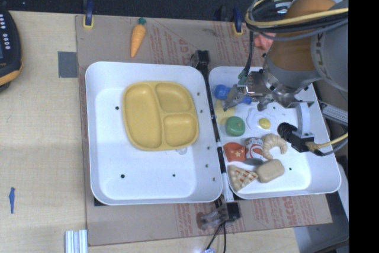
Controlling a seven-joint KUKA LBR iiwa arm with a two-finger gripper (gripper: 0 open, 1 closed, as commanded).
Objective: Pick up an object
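Overhead, two bins, one tray, one carrot

Faint red lettering on the brown mat (too blurred to read) is the only print.

Wooden bench under a brown mat, two white bins side by side, toy carrot near the far edge

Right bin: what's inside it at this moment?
The right bin holds toy food: a green piece, fried egg, strawberry, pizza slice. The arm covers its upper part.
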